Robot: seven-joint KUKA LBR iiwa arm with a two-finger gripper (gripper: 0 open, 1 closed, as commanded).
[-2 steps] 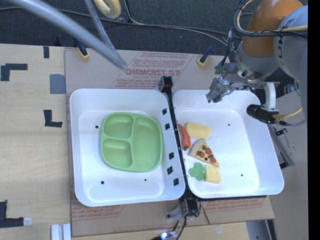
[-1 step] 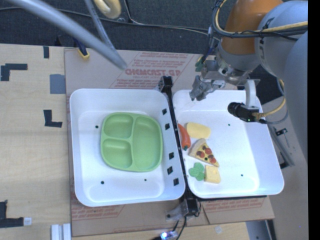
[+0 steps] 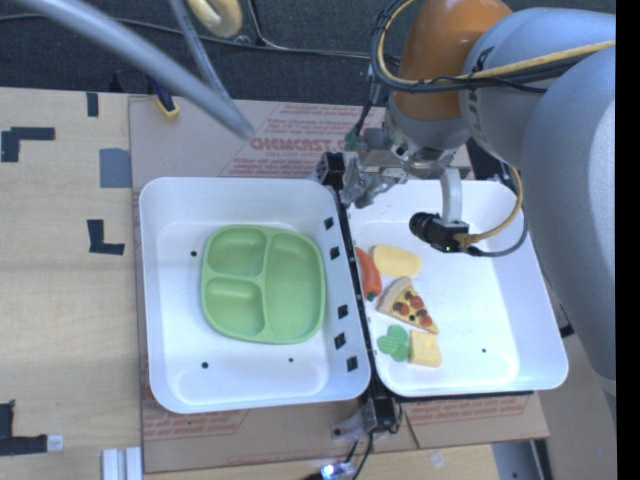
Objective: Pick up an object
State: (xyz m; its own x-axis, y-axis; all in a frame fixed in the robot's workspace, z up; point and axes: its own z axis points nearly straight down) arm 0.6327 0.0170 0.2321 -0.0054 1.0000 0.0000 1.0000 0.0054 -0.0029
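Toys (image 3: pixel 400 308): clustered at right bin's (image 3: pixel 500 358) 9 o'clock wall, unheld | gripper (image 3: pixel 362 183): at 12 o'clock of toys, over the divider, likely approaching; opening cannot be told | tray (image 3: pixel 264 283): centred in left bin (image 3: pixel 165 268).

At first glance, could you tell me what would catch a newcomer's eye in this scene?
The big grey arm with its orange band fills the upper right, its gripper over the right bin's far left corner. A green divided plate lies in the left bin. Toy foods, including a pizza slice, cluster along the right bin's left side.
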